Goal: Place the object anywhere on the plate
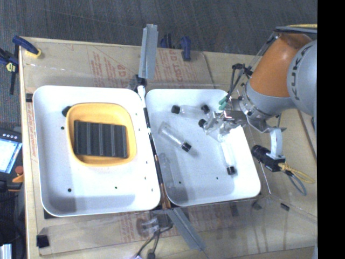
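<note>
From the overhead camera I take the right bin (245, 185) as my landmark. The left bin (43, 193) lies just beside it, and in that one sits the yellow plate (99, 112) with a dark ribbed insert (101, 139) at its middle.

Inside the right bin I count several clear vials with black caps: one vial (173, 136) lies slantwise near the bin's middle, another (228, 158) lies toward its right wall with the cap pointing to the near edge, and a third (188, 110) lies along the far side.

The arm (280, 72) comes in over the bin's far right corner, and the gripper (222, 121) hangs low above the floor there, among the vials. Whether it is clenched or released I cannot tell; the metal and glass blur together.
</note>
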Robot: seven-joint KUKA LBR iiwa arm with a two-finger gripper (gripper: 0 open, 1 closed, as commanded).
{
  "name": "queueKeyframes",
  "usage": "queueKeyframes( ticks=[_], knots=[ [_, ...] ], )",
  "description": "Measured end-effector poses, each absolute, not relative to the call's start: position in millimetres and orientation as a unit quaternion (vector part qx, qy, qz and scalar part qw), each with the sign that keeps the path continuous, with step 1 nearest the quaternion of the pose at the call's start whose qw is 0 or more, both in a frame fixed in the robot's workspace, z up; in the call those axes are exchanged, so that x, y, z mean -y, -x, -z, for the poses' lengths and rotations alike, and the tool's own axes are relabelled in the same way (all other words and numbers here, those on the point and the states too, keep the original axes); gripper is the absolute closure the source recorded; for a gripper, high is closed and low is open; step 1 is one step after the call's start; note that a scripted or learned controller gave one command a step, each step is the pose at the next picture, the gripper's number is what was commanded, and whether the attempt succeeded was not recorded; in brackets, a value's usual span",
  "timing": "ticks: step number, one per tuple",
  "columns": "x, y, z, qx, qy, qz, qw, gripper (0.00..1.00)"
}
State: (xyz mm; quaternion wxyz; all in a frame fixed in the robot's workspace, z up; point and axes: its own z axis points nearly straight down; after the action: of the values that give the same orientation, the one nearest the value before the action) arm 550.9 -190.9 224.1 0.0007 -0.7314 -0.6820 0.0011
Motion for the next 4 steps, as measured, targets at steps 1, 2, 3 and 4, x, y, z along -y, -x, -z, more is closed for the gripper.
queueKeyframes(
  ticks=[1,2,3,4],
  knots=[
    [139,-561.0,-244,0.765,0.644,-0.0007,0.0,1.0],
    [86,-578.2,-222,0.836,0.549,-0.0011,0.002,1.0],
    [41,-604.8,-208,0.891,0.453,-0.0004,0.0,1.0],
    [20,-589.0,-192,0.935,0.356,-0.0007,0.002,1.0]
  ],
)
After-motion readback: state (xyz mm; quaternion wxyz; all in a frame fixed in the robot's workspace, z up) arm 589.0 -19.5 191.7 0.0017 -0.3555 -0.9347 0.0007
